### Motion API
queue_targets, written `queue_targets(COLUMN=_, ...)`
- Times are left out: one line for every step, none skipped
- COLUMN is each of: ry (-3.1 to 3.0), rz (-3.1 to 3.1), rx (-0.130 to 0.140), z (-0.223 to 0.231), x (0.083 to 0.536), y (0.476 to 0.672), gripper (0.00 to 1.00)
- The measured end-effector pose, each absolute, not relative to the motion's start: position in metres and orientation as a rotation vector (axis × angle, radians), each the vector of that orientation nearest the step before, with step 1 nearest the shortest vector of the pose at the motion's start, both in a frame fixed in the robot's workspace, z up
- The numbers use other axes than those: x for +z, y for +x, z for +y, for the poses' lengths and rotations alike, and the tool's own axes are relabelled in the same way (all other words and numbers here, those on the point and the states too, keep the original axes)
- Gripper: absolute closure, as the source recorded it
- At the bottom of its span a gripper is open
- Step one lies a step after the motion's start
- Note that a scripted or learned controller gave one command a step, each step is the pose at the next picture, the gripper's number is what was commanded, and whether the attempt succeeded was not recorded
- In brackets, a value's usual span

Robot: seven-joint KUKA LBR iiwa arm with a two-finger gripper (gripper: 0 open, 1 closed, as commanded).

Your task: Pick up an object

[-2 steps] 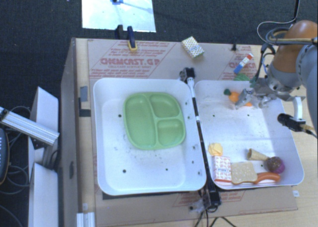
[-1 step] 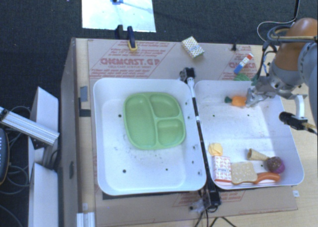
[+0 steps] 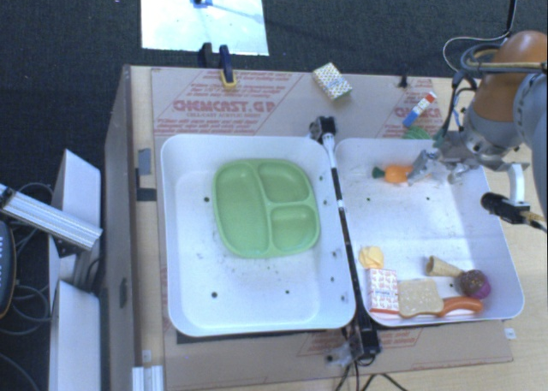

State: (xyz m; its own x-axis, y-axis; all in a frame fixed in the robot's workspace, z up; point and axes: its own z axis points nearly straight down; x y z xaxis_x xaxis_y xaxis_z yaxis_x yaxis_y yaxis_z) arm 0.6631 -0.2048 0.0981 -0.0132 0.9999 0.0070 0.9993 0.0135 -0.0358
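Note:
A small orange toy carrot with a green top [image 3: 394, 174] lies at the far left of the right bin [image 3: 479, 227]. My gripper [image 3: 420, 166] hangs low just to the carrot's right, close to it or touching it; contact is unclear. The arm's grey wrist with its orange band [image 3: 505, 81] rises behind it at the right edge. Along the right bin's near edge lie a yellow piece [image 3: 371, 257], a red-and-white packet [image 3: 383, 288], a toast slice [image 3: 419, 297], a small cone [image 3: 443, 266], a purple ball [image 3: 473, 282] and an orange stick [image 3: 462, 305].
A green divided plate [image 3: 265, 207] lies in the left bin [image 3: 188, 278]. On the cardboard behind the bins sit a small patterned box [image 3: 332, 81], a red, white and blue item [image 3: 419, 109] and a yellow-blue clamp [image 3: 225, 68]. A black bar joins the bins.

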Motion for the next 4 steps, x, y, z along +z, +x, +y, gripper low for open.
queue_targets(ry=-2.22, rz=-2.221, rx=0.001, z=-0.207, x=0.083, y=0.57, gripper=0.0)
queue_targets(ry=-2.203, rz=-2.205, rx=0.024, z=-0.133, x=0.079, y=0.663, gripper=0.0)
queue_targets(ry=-2.196, rz=-2.201, rx=0.033, z=-0.134, x=0.086, y=0.662, gripper=1.0)
queue_targets(ry=-2.201, rz=-2.209, rx=0.025, z=-0.134, x=0.088, y=0.664, gripper=0.0)
